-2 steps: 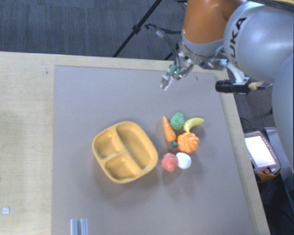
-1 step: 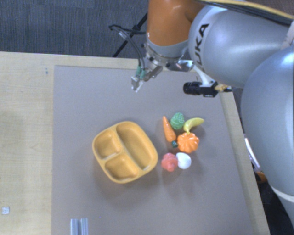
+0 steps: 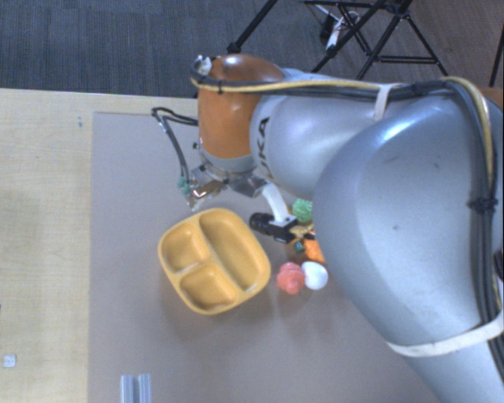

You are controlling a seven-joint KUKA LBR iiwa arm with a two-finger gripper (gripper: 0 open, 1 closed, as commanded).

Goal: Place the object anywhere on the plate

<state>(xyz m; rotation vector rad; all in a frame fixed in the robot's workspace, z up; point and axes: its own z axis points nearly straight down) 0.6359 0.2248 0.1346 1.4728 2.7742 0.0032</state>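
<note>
- The pink toy lies on the mat, just beside the plate's right rim and off the plate.
- A white toy touches the pink one on its right, at the edge of the arm's bulk.
- An orange toy sits just above those two, partly hidden by the arm.
- A green toy lies farther up in the view, close against the arm.
- Which of these four is the one meant for the plate cannot be told, and all of them rest on the mat.
- The plate is yellow, with rounded corners and three compartments: two long ones side by side and a shorter one across their near end. It sits turned at an angle on the mat.
- The gripper is at the plate's far rim, toward its left corner, up and to the left of the toys and apart from all of them.
- The pink and white toys are on the other side of the plate's right corner from the gripper, and the green toy is the nearest to it.
- Whether the gripper is open or closed cannot be told, and nothing can be seen held in it.
- The arm reaches in from the right and covers much of that side, and its orange band stands straight above the gripper.
- A thin black cable loops out to the left of the band.
- The grey-brown mat lies on a pale wooden bench.
- Beyond the bench are dark carpet and the black legs of a stand.
</note>
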